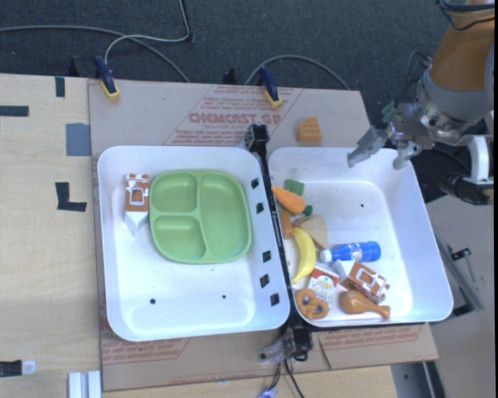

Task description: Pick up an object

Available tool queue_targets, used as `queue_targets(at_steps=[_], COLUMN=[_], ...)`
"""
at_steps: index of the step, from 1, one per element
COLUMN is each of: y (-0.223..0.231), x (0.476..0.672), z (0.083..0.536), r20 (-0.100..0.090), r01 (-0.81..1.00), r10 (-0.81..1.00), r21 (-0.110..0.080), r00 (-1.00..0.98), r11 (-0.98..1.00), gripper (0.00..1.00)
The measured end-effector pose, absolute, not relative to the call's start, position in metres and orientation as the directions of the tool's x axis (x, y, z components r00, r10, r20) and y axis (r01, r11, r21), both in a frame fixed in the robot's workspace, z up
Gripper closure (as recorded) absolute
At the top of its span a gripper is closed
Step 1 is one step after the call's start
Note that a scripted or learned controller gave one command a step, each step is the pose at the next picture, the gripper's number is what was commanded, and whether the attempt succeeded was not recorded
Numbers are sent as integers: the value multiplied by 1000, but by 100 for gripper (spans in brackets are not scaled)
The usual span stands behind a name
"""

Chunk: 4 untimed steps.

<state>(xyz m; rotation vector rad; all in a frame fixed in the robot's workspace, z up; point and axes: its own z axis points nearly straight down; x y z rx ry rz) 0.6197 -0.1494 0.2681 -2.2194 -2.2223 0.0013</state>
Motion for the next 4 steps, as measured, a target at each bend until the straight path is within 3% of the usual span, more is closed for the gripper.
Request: queue_targets(at_steps=[1,2,3,4], y=[-112,-96,-106,-106], x=[635,638,659,659], z=[159,95,86,95], r20=[1,0,0,-1], r01=[1000,1000,1000,1000], r10=[1000,1000,1000,1000], r21=[-4,-1,1,1], r00=[-1,-2,-2,-4], r11=[1,2,2,4], gripper=[0,0,0,100])
